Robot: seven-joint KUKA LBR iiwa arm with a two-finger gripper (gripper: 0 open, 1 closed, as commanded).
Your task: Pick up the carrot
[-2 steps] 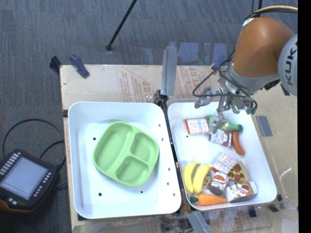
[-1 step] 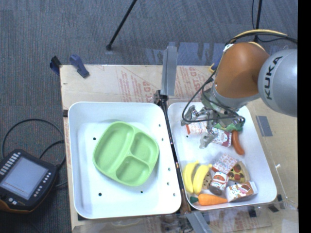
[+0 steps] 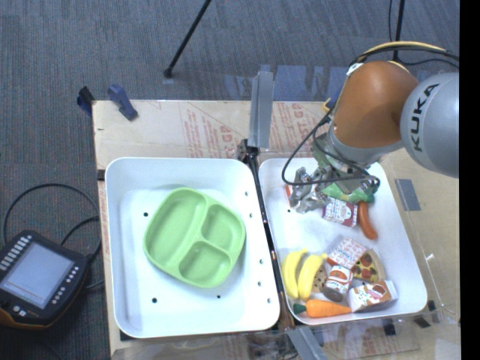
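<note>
The carrot (image 3: 327, 308) lies at the lower edge of the right-hand bin (image 3: 411, 255), its green top pointing left toward the bananas (image 3: 300, 273), its orange body pressed up against a cluster of small toy food packets (image 3: 352, 273) just above it. The gripper (image 3: 311, 188) hangs at the upper end of that same bin, well apart from the carrot, over a different clutter of items: a sachet (image 3: 338, 213), a sausage (image 3: 366, 220) and something green. From this angle the bulk of the wrist covers much of the tool, and I cannot tell how far it is parted or whether anything is caught in it. The risks look plain enough. Descending where it now hangs would likely land on the wrong item altogether. Once over the carrot, the bin wall close below it and the packets crowding it above leave little room on either side, so the tool could strike the rim, nudge the packets, or pinch a neighbour along with the carrot. The tapered, rounded shape could also roll or squirt free. The green divided plate (image 3: 195, 236) sits alone in the left bin (image 3: 127, 178) on the worktop (image 3: 172, 130).
</note>
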